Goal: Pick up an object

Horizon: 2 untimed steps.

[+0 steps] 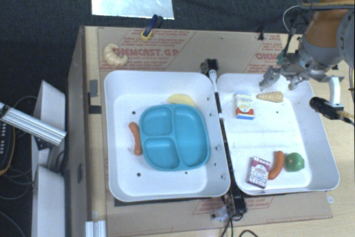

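My gripper (281,81) hangs over the far edge of the right bin (310,141), open, its two fingers spread with nothing between them. Just below it lies a tan cone-shaped piece (270,97). To the left of that stands a small white, blue and red carton (244,106). Near the bin's front lie a maroon box (258,172), an orange carrot (276,164) and a green ball-like fruit (294,162), close together.
The left bin (119,119) holds a blue divided plate (173,136), a sausage (135,137) left of it and a yellow piece (181,99) behind it. A black clip (211,66) sits where the bins meet. A tan ring toy (115,53) lies on the cardboard.
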{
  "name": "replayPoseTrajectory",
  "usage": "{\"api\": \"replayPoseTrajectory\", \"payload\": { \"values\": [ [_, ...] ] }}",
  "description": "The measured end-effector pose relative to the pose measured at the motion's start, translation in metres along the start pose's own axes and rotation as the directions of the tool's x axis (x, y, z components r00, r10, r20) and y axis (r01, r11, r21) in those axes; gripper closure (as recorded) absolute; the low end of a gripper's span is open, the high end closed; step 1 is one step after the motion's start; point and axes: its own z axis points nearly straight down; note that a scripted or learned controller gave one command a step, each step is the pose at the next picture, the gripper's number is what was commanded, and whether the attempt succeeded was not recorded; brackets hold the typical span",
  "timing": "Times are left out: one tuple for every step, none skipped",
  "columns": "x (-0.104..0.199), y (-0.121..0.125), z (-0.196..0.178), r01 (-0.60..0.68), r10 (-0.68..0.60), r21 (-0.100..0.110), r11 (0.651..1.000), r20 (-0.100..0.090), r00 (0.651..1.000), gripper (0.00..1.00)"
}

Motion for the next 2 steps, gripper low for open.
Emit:
{"api": "replayPoseTrajectory", "payload": {
  "values": [
    [0.039,0.006,0.058,0.002,-0.002,0.001,1.000,-0.001,1.000,0.00],
    [0.055,0.008,0.100,0.002,-0.002,0.001,1.000,-0.001,1.000,0.00]
  ]
}}
